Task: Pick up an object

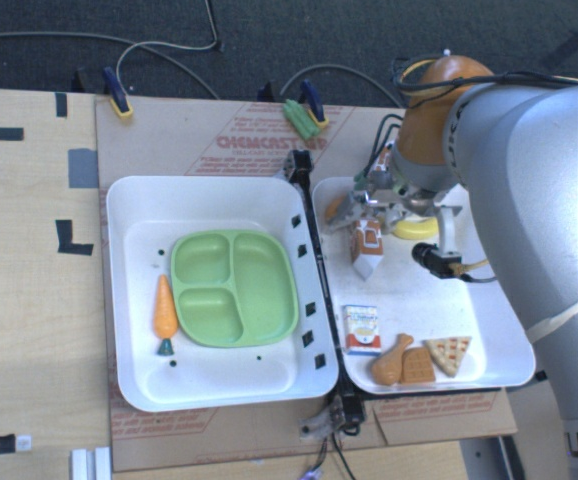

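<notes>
My gripper (371,208) hangs over the back of the right bin (489,318). Its fingers are shut on the top of a small orange-and-white carton (367,248), which hangs tilted just below them. A yellow banana (414,229) lies just right of the carton, partly behind the wrist. At the bin's back left corner sits a small brown piece (337,208), next to the gripper.
Along the right bin's front lie a second carton (361,330), a drumstick (391,360), a toast slice (419,367) and a pizza slice (449,353). The left bin (129,268) holds a green divided plate (234,288) and a carrot (165,308). Cables and clamps lie behind the bins.
</notes>
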Controlling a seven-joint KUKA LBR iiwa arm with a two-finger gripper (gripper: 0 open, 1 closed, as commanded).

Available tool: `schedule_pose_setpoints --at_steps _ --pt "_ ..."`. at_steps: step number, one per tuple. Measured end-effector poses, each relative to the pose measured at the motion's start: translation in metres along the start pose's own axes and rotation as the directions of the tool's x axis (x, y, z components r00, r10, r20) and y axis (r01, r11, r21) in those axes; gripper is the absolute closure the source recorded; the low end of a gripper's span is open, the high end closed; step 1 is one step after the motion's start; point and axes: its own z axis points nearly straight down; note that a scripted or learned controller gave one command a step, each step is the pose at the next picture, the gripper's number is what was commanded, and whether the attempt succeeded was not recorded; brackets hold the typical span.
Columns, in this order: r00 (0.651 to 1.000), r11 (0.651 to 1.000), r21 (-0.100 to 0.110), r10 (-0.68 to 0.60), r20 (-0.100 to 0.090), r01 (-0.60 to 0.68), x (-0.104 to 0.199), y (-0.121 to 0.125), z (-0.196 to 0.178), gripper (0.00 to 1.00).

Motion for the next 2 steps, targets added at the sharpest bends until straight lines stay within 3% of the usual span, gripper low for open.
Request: schedule_pose_setpoints --at_steps 1,2 --pt "1.000 1.000 -0.005 -0.001 0.001 0.001 0.001 0.001 -0.011 1.00" --pt "1.000 1.000 -0.004 -0.002 -0.004 0.002 0.066 -0.030 -0.100 1.00"
